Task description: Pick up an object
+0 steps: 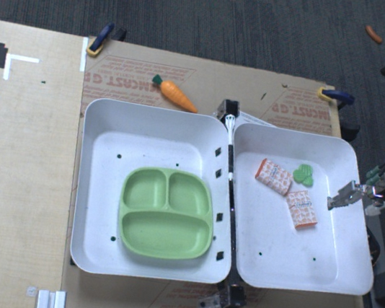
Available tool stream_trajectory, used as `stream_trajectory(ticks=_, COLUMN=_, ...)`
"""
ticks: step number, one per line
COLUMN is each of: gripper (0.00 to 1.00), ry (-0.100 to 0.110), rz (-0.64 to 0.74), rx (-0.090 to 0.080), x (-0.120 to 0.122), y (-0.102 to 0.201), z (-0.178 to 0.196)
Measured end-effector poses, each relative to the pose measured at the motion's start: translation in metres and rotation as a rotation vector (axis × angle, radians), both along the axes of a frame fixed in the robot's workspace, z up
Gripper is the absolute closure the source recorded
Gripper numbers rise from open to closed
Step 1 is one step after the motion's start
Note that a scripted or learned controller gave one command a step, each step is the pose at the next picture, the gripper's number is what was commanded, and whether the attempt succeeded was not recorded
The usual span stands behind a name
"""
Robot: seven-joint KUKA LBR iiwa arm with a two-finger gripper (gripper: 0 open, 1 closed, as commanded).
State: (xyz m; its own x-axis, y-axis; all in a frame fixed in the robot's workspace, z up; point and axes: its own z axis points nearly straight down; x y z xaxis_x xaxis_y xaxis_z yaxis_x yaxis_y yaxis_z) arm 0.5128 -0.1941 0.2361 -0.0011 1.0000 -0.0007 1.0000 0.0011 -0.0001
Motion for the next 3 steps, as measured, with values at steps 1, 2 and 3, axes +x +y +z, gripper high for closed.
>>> stream_trajectory(ticks=1, gripper=0.00, ry=0.001, rz=-0.010, rx=0.001, x=0.035, y=0.024, z=-0.144)
stream_trajectory(ticks=2, gripper=1.00, ry=0.001, rz=-0.012, rx=0.001, x=0.035, y=0.024, z=-0.135)
stream_trajectory(ticks=3, gripper=1.00, ry=0.000, rz=-0.033, rx=0.000, x=0.069, y=0.084, z=-0.027)
